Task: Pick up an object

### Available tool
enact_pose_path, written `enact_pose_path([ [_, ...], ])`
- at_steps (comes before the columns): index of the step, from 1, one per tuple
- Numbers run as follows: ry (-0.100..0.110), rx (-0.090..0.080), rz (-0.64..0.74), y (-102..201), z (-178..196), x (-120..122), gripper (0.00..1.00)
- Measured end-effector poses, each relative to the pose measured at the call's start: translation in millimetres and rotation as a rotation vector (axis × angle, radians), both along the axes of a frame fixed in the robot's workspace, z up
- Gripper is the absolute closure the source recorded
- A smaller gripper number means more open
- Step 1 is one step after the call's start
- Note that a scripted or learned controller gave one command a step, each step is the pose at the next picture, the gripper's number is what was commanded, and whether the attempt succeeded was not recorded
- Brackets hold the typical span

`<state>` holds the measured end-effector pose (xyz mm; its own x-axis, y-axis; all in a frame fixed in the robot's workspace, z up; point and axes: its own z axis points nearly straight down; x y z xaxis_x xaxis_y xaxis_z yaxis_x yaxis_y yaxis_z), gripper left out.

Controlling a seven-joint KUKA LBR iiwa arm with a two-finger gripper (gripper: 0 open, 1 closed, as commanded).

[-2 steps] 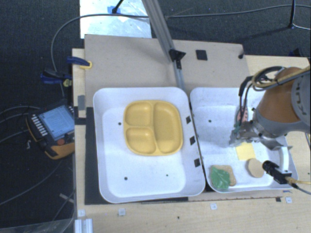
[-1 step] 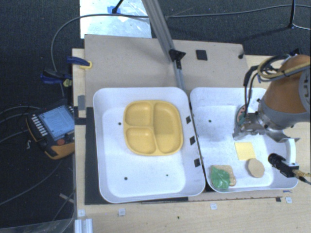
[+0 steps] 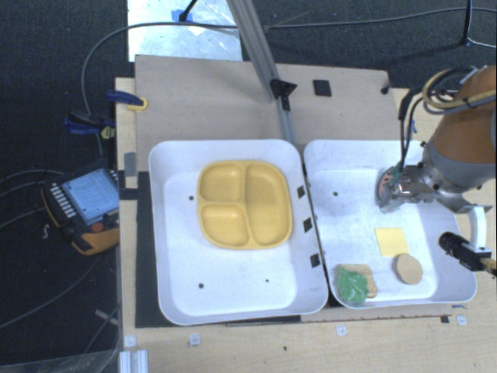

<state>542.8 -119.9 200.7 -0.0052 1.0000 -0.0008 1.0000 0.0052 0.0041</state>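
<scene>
In the right bin (image 3: 342, 208) lie a yellow square slice (image 3: 391, 241), a round tan biscuit (image 3: 408, 269) and a green leafy piece on a tan slab (image 3: 355, 283) near the front edge. My gripper (image 3: 390, 190) hangs over the bin's right half, a little behind the yellow slice. I see nothing held in it. The arm's grey and orange wrist (image 3: 466, 146) covers the bin's far right corner.
The left bin (image 3: 178, 263) holds a yellow divided plate (image 3: 244, 204). A metal pole (image 3: 260, 53) slants across the back of the bench. Clamps and a small device with a screen (image 3: 85, 200) sit off the bench's left side.
</scene>
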Motion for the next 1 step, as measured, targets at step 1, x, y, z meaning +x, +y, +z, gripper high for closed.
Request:
enact_pose_path([
  [1,-0.003,-0.001,0.0,-1.0,63.8,4.3,1.0],
])
